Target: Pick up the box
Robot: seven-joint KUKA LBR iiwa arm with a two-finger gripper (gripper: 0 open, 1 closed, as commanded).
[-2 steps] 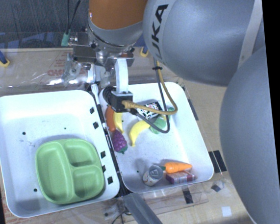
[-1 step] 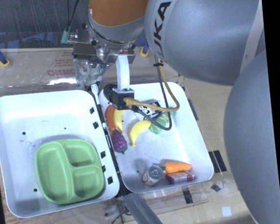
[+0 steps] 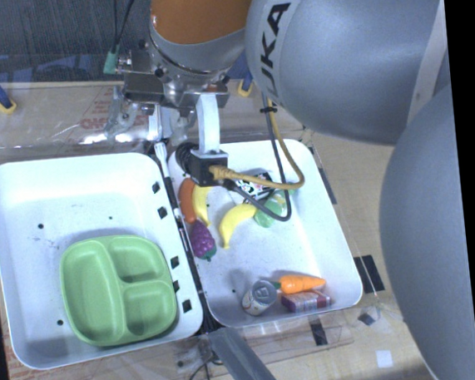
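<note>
The box [image 3: 307, 302] is small and maroon. It lies flat near the front wall of the right bin [image 3: 330, 243], touching an orange carrot [image 3: 302, 283] just behind it. My gripper [image 3: 186, 158] hangs under the orange-banded wrist at the back left corner of that bin. That puts it well behind the box, above a cluster of toy food. The wrist and its fittings hide the gripper's tips.
Below the gripper lie an orange vegetable [image 3: 187, 200], a yellow banana [image 3: 235, 221], a purple eggplant [image 3: 202, 239], a green item [image 3: 266, 216] and a black-and-white item [image 3: 254, 184]. A tin can [image 3: 260, 296] lies left of the box. The left bin [image 3: 21, 197] holds a green divided plate [image 3: 117, 288].
</note>
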